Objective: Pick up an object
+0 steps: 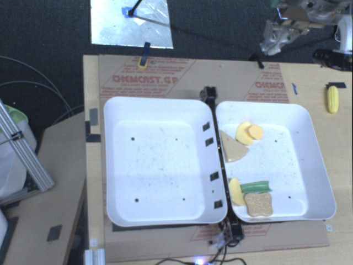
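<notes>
The toys to pick from all lie in the right bin (314, 148). Two yellow round slices (248, 132) touch a pale wedge (233, 148) near the divider. Lower down, a yellow piece (236, 192), a green bean (255, 186) and a brown toast slice (258, 204) huddle close together. The gripper (274, 40) hangs well away, up past the bins, with nothing in it. It looks blurry, maybe pointing down. The toys touch, so a grab could nudge one aside or catch two together.

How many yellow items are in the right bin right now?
3: two overlapping yellow rounds near the back of the right bin, and one yellow piece at its front-left, beside the green piece.
</notes>
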`<state>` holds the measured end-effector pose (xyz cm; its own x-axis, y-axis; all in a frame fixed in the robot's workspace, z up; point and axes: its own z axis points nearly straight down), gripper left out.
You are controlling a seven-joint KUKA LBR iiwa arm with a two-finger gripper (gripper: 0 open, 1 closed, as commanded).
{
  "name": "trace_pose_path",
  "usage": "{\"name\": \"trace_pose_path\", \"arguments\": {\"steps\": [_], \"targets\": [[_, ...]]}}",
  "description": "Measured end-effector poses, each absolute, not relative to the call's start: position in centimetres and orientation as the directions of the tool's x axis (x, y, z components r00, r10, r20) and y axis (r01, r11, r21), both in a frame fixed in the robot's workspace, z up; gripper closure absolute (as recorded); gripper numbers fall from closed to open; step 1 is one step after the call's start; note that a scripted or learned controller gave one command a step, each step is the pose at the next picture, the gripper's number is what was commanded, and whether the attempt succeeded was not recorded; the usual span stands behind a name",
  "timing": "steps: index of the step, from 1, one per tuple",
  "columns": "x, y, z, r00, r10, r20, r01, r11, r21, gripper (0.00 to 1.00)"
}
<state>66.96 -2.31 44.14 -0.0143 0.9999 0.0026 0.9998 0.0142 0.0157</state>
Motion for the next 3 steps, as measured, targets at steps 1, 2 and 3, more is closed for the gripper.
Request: {"name": "trace_pose_path", "arguments": {"steps": [1, 2, 3], "targets": [[66.7, -12.2, 36.6, 0.007, 1.000, -0.003, 1.000, -0.007, -0.004, 1.00], [66.8, -20.6, 41.5, 0.006, 1.000, -0.007, 1.000, -0.006, 0.008, 1.00], [66.9, -14.6, 33.1, -0.008, 1.000, 0.003, 1.000, 0.008, -0.004, 1.00]]}}
